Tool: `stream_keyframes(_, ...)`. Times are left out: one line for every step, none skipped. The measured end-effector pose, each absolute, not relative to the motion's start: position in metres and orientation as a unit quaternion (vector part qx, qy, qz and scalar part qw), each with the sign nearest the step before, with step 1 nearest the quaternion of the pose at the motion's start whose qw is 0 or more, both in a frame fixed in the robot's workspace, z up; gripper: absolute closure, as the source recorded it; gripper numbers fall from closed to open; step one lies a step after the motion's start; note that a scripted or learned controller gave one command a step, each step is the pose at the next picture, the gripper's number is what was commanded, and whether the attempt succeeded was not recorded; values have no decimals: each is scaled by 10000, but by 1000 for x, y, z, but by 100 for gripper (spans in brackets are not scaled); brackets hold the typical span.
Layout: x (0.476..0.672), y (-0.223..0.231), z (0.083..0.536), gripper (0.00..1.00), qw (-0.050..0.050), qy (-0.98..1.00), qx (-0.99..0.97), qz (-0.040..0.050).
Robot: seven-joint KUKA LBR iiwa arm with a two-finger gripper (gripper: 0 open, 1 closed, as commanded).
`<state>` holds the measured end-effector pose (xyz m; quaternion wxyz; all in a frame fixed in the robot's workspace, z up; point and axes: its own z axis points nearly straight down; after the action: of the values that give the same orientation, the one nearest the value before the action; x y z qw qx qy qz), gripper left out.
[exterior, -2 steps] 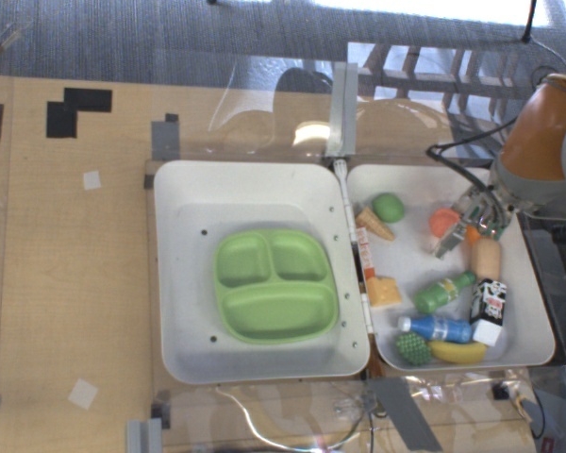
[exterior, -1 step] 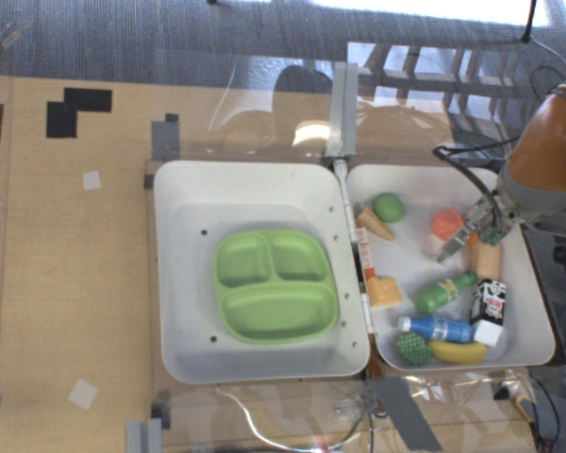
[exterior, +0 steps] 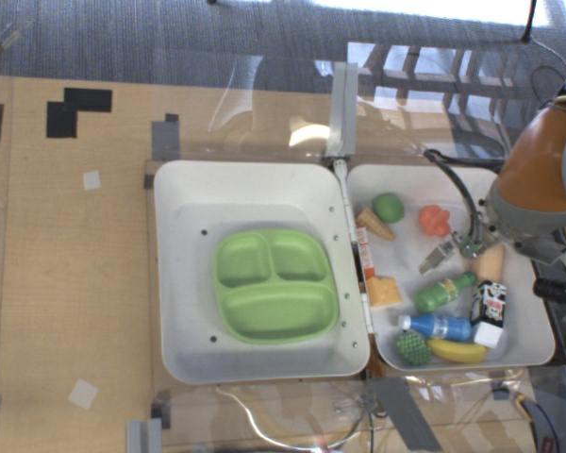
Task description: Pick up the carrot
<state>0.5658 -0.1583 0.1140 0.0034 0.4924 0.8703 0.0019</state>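
The carrot (exterior: 374, 224), a short orange-tan tapered piece, lies at the upper left of the right bin (exterior: 543, 347), close to the divider and just below a round green fruit (exterior: 388, 206). My gripper (exterior: 447, 253) hangs over the middle of the right bin, to the right of the carrot and a little lower in the view, well apart from it. It sits between a red-orange toy (exterior: 434, 220) and a green bottle (exterior: 443, 293). I see nothing held in it.
The right bin also holds a yellow cheese wedge (exterior: 384, 292), a blue bottle (exterior: 439, 327), a banana (exterior: 458, 351), a bumpy green piece (exterior: 413, 347), a milk carton (exterior: 491, 304) and a beige piece (exterior: 491, 263). A green divided plate (exterior: 275, 285) lies in the left bin (exterior: 184, 253).
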Motion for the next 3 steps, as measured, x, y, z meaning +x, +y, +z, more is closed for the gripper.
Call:
stream_keyframes(572,-112,89,0,58,8797,4754,19)
stream_keyframes(556,-33,187,0,29,7414,6711,39)
stream_keyframes(523,-30,184,0,17,7974,6035,11)
